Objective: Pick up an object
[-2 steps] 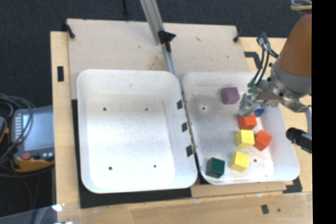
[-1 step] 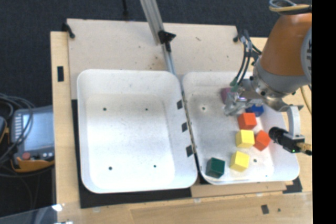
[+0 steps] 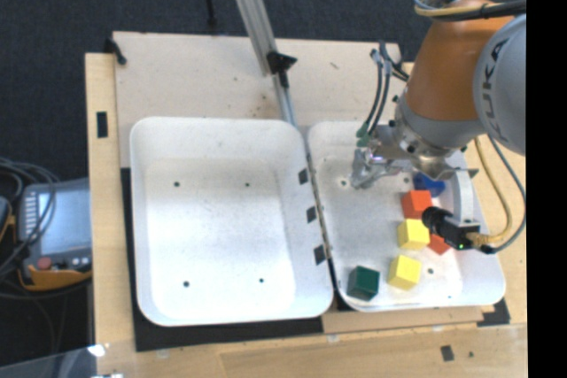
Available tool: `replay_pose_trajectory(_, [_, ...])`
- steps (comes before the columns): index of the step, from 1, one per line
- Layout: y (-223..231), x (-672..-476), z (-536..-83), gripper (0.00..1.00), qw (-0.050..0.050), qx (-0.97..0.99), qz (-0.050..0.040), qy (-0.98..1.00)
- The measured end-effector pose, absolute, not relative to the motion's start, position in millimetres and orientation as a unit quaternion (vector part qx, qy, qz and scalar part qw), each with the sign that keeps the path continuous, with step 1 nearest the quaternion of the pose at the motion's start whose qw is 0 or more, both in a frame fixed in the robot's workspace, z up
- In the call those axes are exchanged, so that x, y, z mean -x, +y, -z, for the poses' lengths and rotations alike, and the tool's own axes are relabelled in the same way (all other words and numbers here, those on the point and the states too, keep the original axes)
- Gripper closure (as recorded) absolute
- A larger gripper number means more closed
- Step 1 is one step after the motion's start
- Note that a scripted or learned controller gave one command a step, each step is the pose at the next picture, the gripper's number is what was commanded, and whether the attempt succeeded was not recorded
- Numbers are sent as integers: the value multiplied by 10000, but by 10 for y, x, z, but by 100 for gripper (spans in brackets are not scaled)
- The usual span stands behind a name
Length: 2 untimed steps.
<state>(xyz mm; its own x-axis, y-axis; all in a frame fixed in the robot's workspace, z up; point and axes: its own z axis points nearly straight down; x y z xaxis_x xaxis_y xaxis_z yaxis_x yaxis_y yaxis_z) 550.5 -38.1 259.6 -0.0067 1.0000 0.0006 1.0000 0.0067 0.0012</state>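
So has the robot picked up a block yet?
Not yet. Done: the gripper has reached over the right bin. In hand: nothing shows between its fingers. Left: grabbing a block. The green block, two yellow blocks and the orange block all lie in that bin.

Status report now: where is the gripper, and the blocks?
Gripper low over right bin. Yellow blocks, orange block, green block lie apart from it.
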Motion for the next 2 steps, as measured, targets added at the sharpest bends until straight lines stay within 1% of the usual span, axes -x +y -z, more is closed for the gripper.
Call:
replay_pose_trajectory(1, [242,-5568,-2591,100,1,-7040,-9,7102])
replay_pose_trajectory(2, [829,-5676,-2603,100,-1,-7040,-11,7102])
